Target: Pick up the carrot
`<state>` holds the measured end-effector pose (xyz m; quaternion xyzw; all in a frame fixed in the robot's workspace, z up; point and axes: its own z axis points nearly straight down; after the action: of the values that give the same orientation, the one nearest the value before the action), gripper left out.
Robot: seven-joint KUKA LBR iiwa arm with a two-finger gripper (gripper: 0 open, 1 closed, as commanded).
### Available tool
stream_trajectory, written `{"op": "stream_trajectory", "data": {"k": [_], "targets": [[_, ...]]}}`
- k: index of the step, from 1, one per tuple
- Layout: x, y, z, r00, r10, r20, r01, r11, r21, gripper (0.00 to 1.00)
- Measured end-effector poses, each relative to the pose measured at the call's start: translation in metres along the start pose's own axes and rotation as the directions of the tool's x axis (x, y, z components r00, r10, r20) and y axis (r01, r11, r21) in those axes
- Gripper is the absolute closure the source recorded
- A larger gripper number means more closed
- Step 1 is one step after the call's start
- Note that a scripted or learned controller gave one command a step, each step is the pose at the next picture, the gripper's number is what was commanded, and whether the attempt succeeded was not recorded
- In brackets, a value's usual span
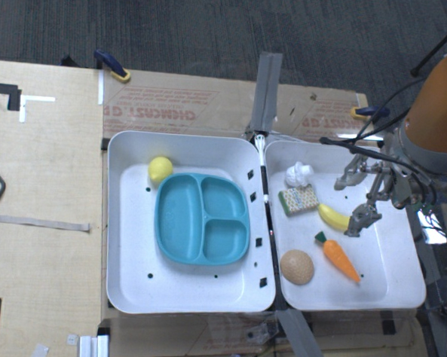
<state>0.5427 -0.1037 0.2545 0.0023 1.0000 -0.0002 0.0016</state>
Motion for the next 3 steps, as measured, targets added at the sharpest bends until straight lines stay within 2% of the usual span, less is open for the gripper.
{"op": "stream_trajectory", "data": {"k": [1, 2, 3], "targets": [[0.035, 0.009, 0.130, 0.994, -0.113, -0.001, 0.113, 0.994, -0.001, 0.00], [0.010, -0.015, 0.162, 0.997, -0.072, 0.001, 0.072, 0.997, 0.000, 0.00], [0.008, -0.014, 0.152, 0.997, -0.076, 0.006, 0.076, 0.997, 0.001, 1.00]]}}
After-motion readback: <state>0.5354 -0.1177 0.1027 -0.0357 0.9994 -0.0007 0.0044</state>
